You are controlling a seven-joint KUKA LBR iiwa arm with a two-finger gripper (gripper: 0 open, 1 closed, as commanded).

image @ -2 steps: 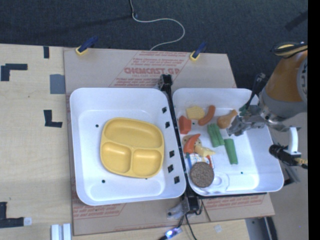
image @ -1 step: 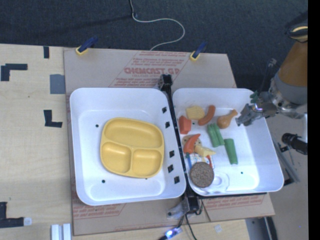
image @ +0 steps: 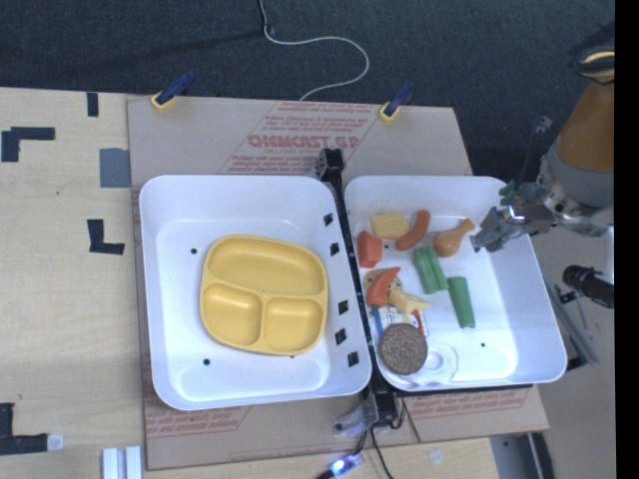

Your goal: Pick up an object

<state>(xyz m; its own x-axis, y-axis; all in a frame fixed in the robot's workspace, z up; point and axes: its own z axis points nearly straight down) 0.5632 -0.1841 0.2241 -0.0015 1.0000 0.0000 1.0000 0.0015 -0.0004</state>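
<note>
- Hovering at the right bin's (image: pixel 499 267) far right corner, your gripper (image: pixel 491 235) sits over the white rim there; the dark fingertips are too small and blurred to tell whether they are spread or pressed together, and nothing shows between them.
- Just left of the gripper you have a tan drumstick-shaped toy (image: pixel 451 237), close to the tips but whether it touches them is unclear.
- Further left lie an orange-red sausage (image: pixel 413 230) set on a slant and a yellow piece (image: pixel 388 224) beside it, both near the bin's far wall.
- Below those you see two green sticks (image: pixel 445 285): one near the drumstick, the other lower and to the right, lying roughly end to end.
- Against the divider side sit a red-orange piece (image: pixel 368 248) and, below it, a jumble of red, yellow and white toys (image: pixel 394 295).
- At the near edge a round brown disc (image: pixel 403 347) rests on a white item.
- Look to the left bin (image: pixel 170 218) and you find a yellow divided plate (image: pixel 265 294), three compartments, lying flat in the middle.
- Both bins stand on a cardboard sheet (image: pixel 290 138) on the bench (image: pixel 60 267), clipped at the far edge by two blue-and-yellow clamps (image: pixel 173 90).
- A white cable (image: pixel 319 48) loops over the dark floor beyond.
</note>
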